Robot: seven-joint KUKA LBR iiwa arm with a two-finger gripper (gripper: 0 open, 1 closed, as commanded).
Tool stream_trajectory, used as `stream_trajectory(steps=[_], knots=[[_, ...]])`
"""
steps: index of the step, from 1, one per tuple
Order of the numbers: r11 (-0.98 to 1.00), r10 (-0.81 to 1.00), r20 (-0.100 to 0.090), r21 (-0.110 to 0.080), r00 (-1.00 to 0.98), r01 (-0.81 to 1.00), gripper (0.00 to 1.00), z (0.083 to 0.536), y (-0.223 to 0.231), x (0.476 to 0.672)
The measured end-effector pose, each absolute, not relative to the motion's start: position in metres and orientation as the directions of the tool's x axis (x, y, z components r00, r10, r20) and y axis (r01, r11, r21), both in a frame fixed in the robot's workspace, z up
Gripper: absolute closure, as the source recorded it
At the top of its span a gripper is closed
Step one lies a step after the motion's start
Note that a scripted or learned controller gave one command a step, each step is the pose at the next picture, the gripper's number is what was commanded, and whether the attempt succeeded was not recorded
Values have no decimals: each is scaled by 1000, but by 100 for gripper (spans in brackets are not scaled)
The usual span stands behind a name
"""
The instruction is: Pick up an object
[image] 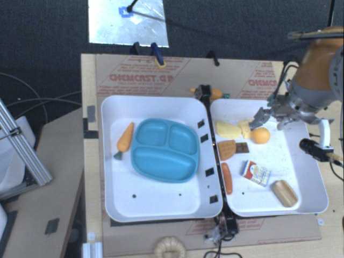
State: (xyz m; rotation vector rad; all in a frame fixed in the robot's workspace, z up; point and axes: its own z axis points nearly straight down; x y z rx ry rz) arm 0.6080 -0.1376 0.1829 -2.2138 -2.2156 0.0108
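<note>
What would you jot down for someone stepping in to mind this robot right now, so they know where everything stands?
Gripper: low over the far end of the right bin, next to the orange ball; nothing visibly between its fingers, and I cannot tell if they are open.
Right bin holds: orange ball, pale yellow pieces, a brown slice, a red sausage, a small carton, a bread roll.
Left bin holds: a blue divided plate and a carrot.
Done: nothing lifted yet.
Left: grip one object and raise it.
</note>
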Motion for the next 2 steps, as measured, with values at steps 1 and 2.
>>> stream_trajectory(steps=[1, 2], knots=[[3, 1000, 0, 1, -3, 1000, 0, 191, -137, 611], [1, 1000, 0, -2, -1, 1000, 0, 145, -144, 615]])
